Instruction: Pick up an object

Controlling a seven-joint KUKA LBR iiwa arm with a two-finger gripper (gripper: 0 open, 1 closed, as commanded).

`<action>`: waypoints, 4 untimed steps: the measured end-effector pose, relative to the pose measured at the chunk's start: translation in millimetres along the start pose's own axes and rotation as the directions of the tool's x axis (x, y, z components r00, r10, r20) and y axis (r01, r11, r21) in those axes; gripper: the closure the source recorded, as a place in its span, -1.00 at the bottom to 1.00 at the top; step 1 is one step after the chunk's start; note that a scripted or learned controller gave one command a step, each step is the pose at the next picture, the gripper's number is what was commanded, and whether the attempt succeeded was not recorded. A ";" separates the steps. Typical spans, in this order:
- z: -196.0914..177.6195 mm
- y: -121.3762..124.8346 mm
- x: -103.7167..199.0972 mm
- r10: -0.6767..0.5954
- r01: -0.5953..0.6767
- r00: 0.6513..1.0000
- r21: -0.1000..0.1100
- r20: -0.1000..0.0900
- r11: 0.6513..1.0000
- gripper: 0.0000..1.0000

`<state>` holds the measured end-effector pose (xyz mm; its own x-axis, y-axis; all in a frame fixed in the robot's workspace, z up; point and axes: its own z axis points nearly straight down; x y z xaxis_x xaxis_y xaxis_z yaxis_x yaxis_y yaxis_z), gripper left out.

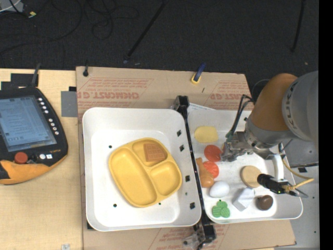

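My gripper (232, 149) hangs low over the right bin (291, 210), close beside a red round piece (212, 152) on its left. Around it lie a pale yellow piece (206, 134), a second red piece (210, 168) against an orange one (206, 179), a white egg shape (219, 189), a green cluster (221, 210), a grey block (240, 198), a tan disc (250, 175) and a dark brown ball (264, 202). Whether anything is in the gripper is hidden by the wrist.
The left bin (96, 139) holds a yellow divided plate (136, 178) with a brown square biscuit (153, 152) in its top section. A control pendant (28, 134) lies at the far left. The arm's grey and orange body (281, 111) overhangs the right bin's back corner.
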<state>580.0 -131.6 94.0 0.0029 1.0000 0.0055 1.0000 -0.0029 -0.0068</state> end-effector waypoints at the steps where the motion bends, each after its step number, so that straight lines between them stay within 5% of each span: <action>1: -54.8 0.0 8.2 -0.004 0.004 1.000 -0.004 0.005 1.000 1.00; 3: -132.0 4.2 -1.4 -0.004 0.004 1.000 -0.003 0.005 1.000 1.00; 4: -137.4 -28.3 42.4 -0.006 0.006 1.000 0.003 0.003 1.000 1.00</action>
<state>552.8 -89.9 231.9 -0.0028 1.0000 0.0029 1.0000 0.0028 -0.0094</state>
